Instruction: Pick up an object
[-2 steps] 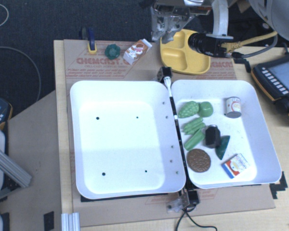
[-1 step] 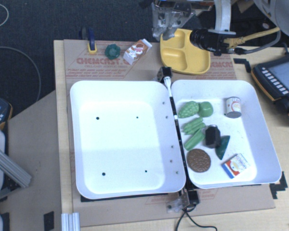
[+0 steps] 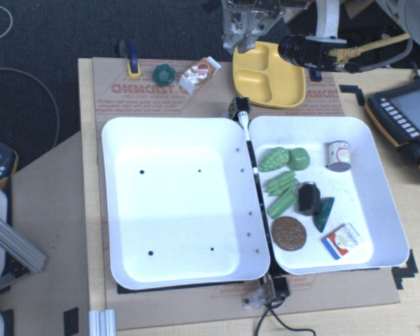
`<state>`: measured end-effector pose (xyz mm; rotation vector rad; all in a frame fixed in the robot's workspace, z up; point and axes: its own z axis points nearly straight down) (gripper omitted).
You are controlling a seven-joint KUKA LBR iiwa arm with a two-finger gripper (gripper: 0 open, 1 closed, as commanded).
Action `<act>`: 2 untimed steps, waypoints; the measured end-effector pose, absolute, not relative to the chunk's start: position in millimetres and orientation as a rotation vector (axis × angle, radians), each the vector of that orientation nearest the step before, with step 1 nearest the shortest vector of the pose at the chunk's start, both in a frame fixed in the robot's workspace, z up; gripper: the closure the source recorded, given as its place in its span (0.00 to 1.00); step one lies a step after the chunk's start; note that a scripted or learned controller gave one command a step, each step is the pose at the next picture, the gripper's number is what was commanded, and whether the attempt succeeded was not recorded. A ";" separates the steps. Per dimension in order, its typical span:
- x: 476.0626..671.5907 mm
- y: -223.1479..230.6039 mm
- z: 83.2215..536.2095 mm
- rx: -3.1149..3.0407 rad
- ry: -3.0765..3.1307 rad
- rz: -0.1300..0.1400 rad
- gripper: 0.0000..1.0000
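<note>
Yellow tray point(image 3: 269, 81), shallow and divided, hangs tilted from gripper point(image 3: 243, 39)

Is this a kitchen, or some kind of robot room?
Most likely a robot lab, not a kitchen. Two white bins sit on a bench, one holding toy food like a green pea pod, and a handheld control pad lies at the side.

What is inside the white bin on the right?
The right bin holds green toy vegetables, a small can, a black block, a dark green piece, a brown disc and a little box. Anything underneath is hidden.
</note>
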<state>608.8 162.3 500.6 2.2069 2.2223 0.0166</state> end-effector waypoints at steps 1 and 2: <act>609.1 163.2 511.3 2.203 2.222 0.022 1.00; 609.4 164.1 522.1 2.199 2.222 0.028 1.00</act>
